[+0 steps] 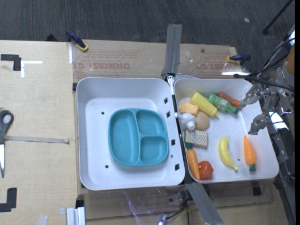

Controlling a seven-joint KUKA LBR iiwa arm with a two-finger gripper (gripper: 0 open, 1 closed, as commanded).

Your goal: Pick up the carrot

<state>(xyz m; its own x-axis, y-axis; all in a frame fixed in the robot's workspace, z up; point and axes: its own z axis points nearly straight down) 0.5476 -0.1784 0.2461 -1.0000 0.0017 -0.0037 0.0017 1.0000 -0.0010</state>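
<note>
My gripper [257,110] hangs over the right bin's [220,177] right rim, jaws apart and empty, staged for the carrot [249,152] lying just nearward.

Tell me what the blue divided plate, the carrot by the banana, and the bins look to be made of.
Blue divided plate: likely moulded plastic, matte, with an even teal colour and soft rounded dividers.
Carrot: probably toy plastic or rubber, with uniform orange and a smooth, slightly glossy skin.
Bins: seemingly thin formed white plastic, semi-gloss, with rounded corners and a faint sheen on the walls.
</note>
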